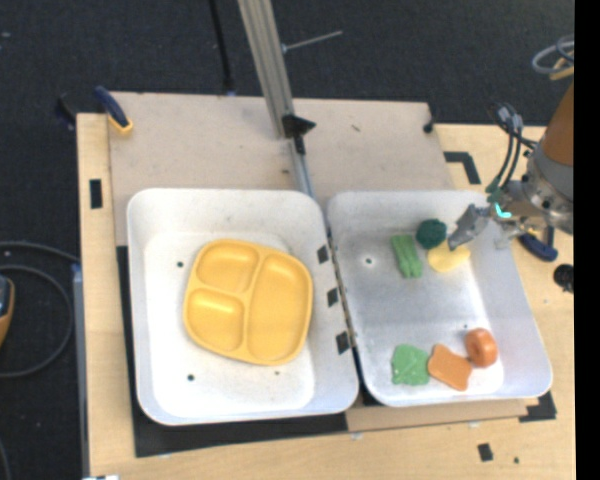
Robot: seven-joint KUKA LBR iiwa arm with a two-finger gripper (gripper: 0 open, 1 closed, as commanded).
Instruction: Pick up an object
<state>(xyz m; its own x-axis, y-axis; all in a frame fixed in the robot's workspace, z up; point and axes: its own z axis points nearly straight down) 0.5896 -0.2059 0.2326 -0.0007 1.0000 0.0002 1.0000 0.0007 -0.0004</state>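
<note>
The right bin holds several small objects. Near its far side lie a dark green round piece, a light green ribbed block and a small yellow piece. By the near edge sit a flat green piece, an orange piece and an orange-red rounded one. My gripper reaches in from the right and hangs low, just above and right of the yellow piece, close to the dark green one. I see nothing held in it.
The left bin holds a yellow divided plate. An aluminium post rises behind the bins' shared wall. Cables and the arm's wrist crowd the right bin's far right corner.
</note>
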